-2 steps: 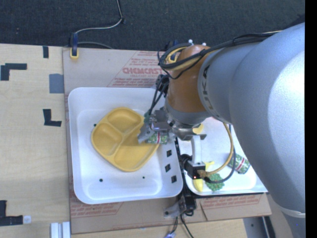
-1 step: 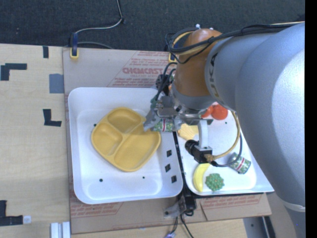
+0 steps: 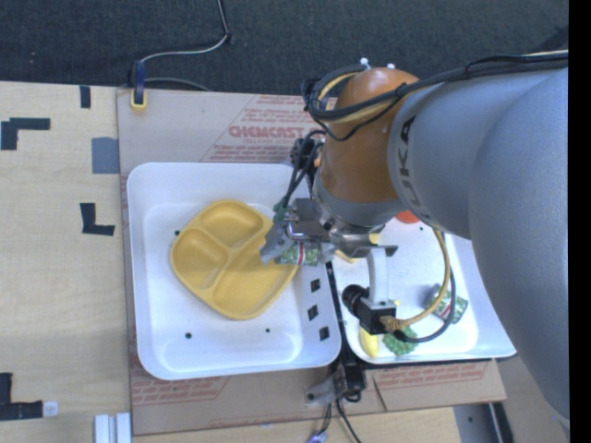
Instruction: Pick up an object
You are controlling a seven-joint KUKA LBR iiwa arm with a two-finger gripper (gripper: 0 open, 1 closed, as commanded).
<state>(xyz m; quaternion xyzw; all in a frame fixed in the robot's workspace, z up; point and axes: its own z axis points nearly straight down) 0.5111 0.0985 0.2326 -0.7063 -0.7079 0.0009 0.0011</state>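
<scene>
A yellow divided plate (image 3: 226,258) lies tilted in the left bin (image 3: 157,340). My gripper (image 3: 283,242) hangs over the plate's right rim, close to the wall between the two bins. A small green patterned thing (image 3: 294,254) shows right at the gripper's tip; whether it is held I cannot tell. The arm's orange band (image 3: 365,146) and grey body cover most of the right bin (image 3: 480,340).
At the right bin's front lie a yellow thing (image 3: 369,343) and a green piece (image 3: 400,345), next to the arm's cables. A bit of something orange (image 3: 407,217) peeks out beside the wrist. Cardboard lies under both bins.
</scene>
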